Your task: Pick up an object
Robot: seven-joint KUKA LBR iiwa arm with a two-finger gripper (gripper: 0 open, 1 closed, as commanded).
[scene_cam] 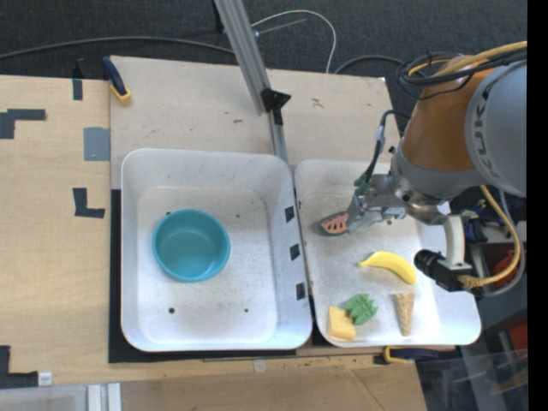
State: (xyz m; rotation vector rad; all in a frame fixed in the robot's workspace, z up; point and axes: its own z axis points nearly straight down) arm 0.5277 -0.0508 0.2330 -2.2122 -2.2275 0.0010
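In the right bin (pixel 318 181) my gripper (pixel 354 217) hangs low over the upper left part, reaching in from the right. A small watermelon slice (pixel 333 224), red with a green rind, lies right at its tip on the left side, touching or nearly touching it. Whether the slice is gripped is hidden by the gripper body. A yellow banana (pixel 390 265) lies below and to the right of the gripper. Along the bin's front edge sit a green leafy piece (pixel 362 307), a yellow block (pixel 341 324) and an ice cream cone (pixel 403 312).
The left bin (pixel 137 182) holds a teal bowl (pixel 192 245) left of its middle. A grey metal pole (pixel 248 50) slants down to the ridge between the two bins. The arm's grey and orange body (pixel 454 135) looms over the right bin's upper right.
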